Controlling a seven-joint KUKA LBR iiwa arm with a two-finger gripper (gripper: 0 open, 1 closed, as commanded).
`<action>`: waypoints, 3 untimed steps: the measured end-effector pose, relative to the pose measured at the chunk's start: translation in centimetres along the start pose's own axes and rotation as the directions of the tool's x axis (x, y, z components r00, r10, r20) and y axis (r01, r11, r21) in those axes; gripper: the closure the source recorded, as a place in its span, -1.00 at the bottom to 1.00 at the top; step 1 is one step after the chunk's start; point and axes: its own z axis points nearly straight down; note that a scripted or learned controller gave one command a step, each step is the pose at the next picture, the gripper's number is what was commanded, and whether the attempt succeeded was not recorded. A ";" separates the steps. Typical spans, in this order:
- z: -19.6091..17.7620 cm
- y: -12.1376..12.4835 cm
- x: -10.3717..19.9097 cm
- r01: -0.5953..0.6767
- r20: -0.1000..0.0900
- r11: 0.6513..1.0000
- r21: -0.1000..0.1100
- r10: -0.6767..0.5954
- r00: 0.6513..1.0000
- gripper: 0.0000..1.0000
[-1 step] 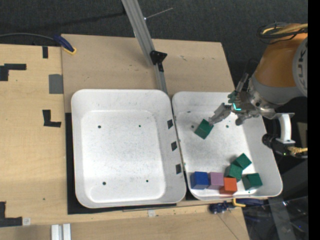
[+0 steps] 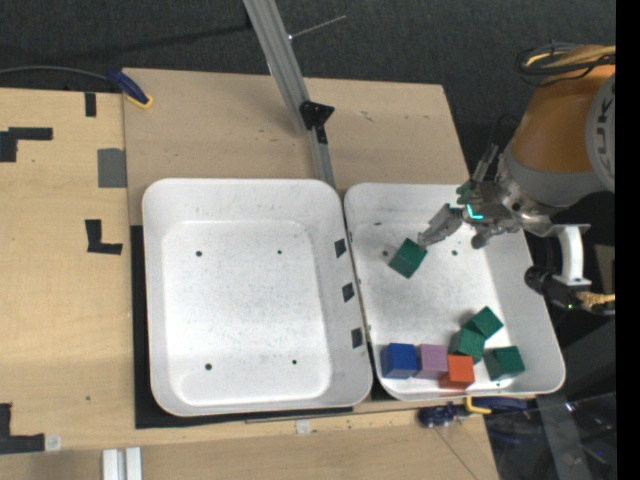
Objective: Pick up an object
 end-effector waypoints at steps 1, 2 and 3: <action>6.4 -0.5 0.0 -0.001 0.000 1.000 0.007 0.001 1.000 -1.00; 11.5 -1.0 1.0 -0.001 0.000 1.000 0.006 0.001 1.000 -1.00; 13.9 -1.1 1.0 -0.001 0.001 1.000 0.004 0.001 1.000 -1.00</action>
